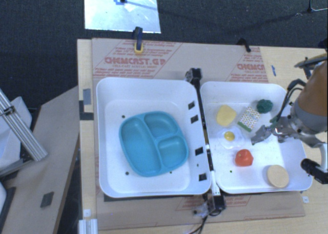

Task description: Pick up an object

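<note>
Objects, among them a red tomato (244,157), lie ungrasped in the right bin (294,186). We cannot tell whether the jaws of the gripper (260,134) are spread, so picking remains.

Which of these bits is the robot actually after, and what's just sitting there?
Possibly for picking, all in the right bin:
yellow block
patterned packet
green lump
fried egg
red piece
tan disc
The gripper hovers there.

Just lying about:
blue divided plate
left bin
</note>
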Robot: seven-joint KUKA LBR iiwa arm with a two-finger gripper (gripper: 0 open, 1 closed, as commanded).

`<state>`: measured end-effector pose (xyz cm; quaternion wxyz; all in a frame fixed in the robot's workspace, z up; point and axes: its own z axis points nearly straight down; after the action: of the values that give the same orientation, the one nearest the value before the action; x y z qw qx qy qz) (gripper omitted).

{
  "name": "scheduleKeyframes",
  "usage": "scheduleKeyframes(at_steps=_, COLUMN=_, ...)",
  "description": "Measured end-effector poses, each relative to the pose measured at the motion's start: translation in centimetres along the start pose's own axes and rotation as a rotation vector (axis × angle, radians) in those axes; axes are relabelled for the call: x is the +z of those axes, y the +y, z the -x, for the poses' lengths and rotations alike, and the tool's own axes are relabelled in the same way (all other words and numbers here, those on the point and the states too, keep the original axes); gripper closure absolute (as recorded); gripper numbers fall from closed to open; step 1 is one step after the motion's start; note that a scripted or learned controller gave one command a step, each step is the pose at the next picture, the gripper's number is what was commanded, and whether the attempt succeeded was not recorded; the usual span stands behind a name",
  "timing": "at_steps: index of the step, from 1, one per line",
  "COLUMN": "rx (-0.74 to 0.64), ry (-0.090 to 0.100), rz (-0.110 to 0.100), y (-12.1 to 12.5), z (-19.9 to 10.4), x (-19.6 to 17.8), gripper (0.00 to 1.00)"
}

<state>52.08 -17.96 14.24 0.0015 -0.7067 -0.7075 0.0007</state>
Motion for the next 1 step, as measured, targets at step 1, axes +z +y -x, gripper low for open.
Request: scheduleKeyframes(at_steps=1, rx=0.000, ry=0.000, rz=0.002, y=0.02, z=-0.04, x=5.23, gripper=0.00)
